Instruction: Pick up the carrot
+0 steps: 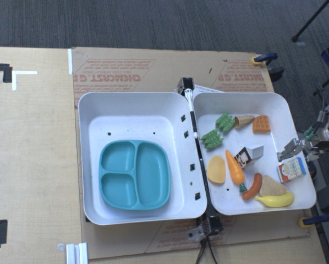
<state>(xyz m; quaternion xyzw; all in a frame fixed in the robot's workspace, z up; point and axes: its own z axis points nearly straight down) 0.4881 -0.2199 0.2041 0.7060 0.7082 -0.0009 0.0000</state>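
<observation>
Carrot (235, 168) beside unreadable grey-labelled box (248, 155)

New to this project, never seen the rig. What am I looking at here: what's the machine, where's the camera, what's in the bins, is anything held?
One camera, fixed above the bench, looks down at a slant. Two shallow white bins sit side by side. The left bin holds a teal divided plate. The right bin holds toy food: the carrot, which is the target, lying between a pale yellow piece and a sausage, plus a banana, green pieces, a waffle and a small carton. The machine is a robot arm reaching in from the right; its hand is at the right bin's edge, far from the carrot. Nothing visibly sits in it.
</observation>
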